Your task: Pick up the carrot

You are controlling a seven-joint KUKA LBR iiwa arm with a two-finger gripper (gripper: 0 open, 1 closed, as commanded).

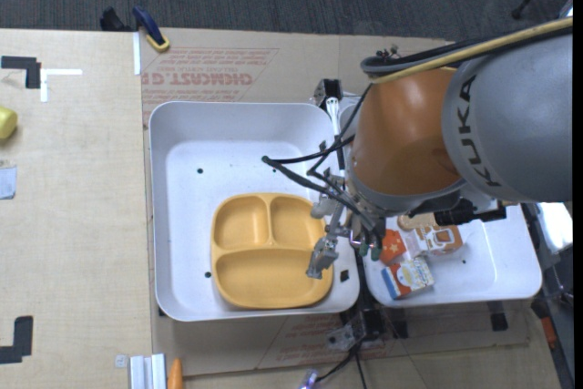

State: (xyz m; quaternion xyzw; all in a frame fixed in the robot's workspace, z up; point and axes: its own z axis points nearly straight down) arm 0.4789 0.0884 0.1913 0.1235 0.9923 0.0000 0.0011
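Observation:
My gripper (321,260) hangs low over the right edge of a yellow divided plate (260,255), which lies in the left bin (182,187). Nothing can be seen held in it. The arm's wide orange band (410,137) and grey body cover much of the right bin (510,273). Just right of the gripper, in the right bin, lies an orange-red piece (393,247); I cannot tell whether it is the carrot or part of a package.
A small printed carton (437,238) and a white-and-blue packet (412,276) lie in the right bin beside the orange-red piece. Cables trail from the wrist over the left bin. A yellow-green object (5,123) sits at the bench's far left.

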